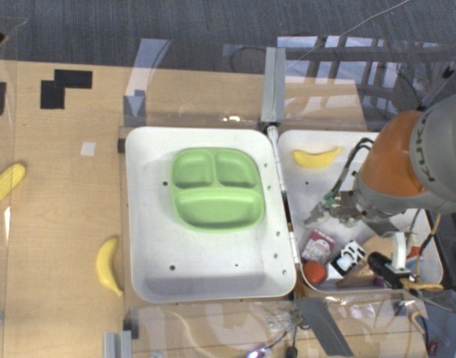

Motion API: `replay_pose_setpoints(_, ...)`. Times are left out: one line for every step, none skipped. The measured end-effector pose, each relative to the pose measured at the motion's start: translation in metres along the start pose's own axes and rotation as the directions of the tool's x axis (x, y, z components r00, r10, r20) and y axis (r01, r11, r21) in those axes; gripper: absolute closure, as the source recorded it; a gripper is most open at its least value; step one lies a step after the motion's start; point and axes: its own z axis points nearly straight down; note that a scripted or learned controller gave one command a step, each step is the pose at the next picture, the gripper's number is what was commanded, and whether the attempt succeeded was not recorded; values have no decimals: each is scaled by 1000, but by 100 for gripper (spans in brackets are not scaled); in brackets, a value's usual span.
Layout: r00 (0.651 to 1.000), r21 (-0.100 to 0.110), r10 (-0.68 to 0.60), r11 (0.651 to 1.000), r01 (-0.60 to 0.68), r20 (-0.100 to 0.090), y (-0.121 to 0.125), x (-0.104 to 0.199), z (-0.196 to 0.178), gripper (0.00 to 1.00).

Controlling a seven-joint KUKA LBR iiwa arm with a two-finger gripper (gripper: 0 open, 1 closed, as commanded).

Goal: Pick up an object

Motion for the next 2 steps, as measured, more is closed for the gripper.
replay_pose_setpoints(953,-8,-303,953,303,5,-33,-6,-2,0)
replay_pose_setpoints(985,-1,-174,985,174,2,41,-41,1,0)
